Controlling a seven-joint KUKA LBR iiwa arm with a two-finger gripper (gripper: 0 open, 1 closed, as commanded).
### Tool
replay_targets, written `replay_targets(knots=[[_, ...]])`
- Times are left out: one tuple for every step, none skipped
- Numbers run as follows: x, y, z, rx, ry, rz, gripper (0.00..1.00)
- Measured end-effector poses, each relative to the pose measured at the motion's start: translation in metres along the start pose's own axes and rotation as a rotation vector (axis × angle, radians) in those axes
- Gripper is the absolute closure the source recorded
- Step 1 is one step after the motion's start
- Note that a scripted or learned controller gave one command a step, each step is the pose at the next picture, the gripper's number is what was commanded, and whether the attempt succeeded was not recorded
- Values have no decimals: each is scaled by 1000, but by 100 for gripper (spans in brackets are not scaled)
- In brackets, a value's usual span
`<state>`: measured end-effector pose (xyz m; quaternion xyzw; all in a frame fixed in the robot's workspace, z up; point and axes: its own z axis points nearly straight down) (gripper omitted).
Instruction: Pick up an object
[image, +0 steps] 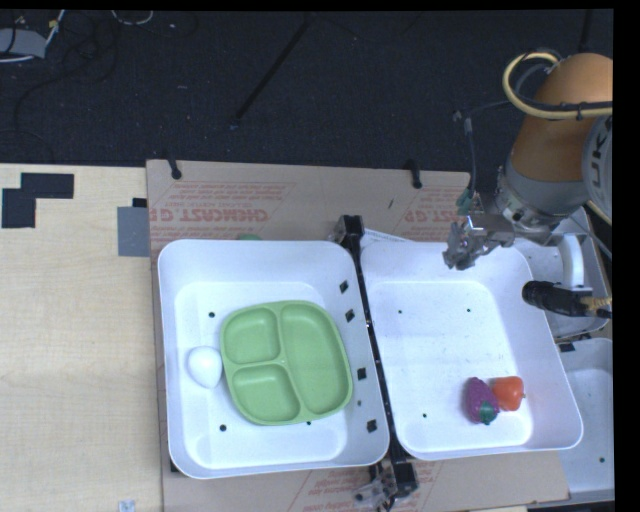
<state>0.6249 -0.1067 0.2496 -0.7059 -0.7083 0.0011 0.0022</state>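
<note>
Cardboard (300, 205) sheeting with reversed red print underlies both bins and shows along the near edge and behind them. Nearest in the right bin (440, 440), at its near right corner, a purple toy vegetable (478, 398) with a green stem lies touching an orange-red toy piece (508, 392) on its right; both rest on the bin floor, well apart from the arm. The left bin (190, 290) holds a green three-compartment plate (286, 361) flat near its centre, with a white egg-shaped object (205, 366) just beside the plate's left edge, touching or nearly so. A black divider strip (362, 330) runs between the two bins from near to far. Farther back, the gripper (465, 250) hangs over the far rim of the right bin, near its far right corner, with nothing seen between its fingers; whether they stand apart or together cannot be told at this angle. Above it, the grey wrist and orange band (565, 110) of the arm enter from the right. Light wooden bench surface (70, 350) extends to the left of the bins.
</note>
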Motion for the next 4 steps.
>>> replay_targets(knots=[[44,-16,-4,-1,1,-1,100],[104,-33,-2,0,1,-1,100],[157,-51,-4,1,1,-2,100],[206,-72,-1,1,-1,0,100]])
